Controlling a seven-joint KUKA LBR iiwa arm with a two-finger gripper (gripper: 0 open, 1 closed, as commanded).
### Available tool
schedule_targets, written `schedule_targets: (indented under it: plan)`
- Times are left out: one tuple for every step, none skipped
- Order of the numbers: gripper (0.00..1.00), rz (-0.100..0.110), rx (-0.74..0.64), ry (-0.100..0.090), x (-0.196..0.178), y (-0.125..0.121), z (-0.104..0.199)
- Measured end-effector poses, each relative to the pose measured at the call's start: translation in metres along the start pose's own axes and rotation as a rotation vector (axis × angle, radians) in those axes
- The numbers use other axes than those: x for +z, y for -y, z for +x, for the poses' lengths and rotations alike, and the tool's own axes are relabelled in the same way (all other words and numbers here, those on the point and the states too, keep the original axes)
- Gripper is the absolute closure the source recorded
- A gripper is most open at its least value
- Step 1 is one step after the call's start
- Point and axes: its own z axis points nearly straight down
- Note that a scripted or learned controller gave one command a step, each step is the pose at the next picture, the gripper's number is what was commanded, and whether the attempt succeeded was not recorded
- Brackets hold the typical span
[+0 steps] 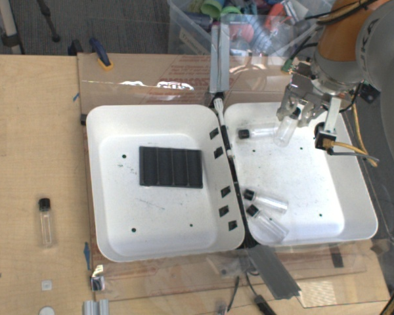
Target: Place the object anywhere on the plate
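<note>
The plate (171,167) is a dark ribbed rectangle lying flat in the middle of the left bin (111,133). My gripper (295,115) hangs over the back of the right bin (354,209), far to the right of the plate. A clear vial (285,131) sticks down between its fingers, tilted, and the gripper is shut on it. Another clear vial with a black cap (255,133) lies on the bin floor just left of the gripper.
Two more capped vials (266,203) (268,224) lie at the front left of the right bin. A ridge with black clips (224,176) divides the bins. A loose vial (46,220) lies on the wooden bench at far left. A clear tub of toys (249,12) stands behind.
</note>
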Motion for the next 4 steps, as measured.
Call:
schedule_targets:
  plan:
    - [1.00,0.001,-0.045,-0.001,-0.009,0.103,0.041]
    - [1.00,0.004,0.172,0.000,-0.026,0.175,0.105]
    - [1.00,-0.001,0.624,-0.002,-0.043,0.203,0.148]
    - [1.00,-0.002,0.267,0.000,0.028,0.142,0.195]
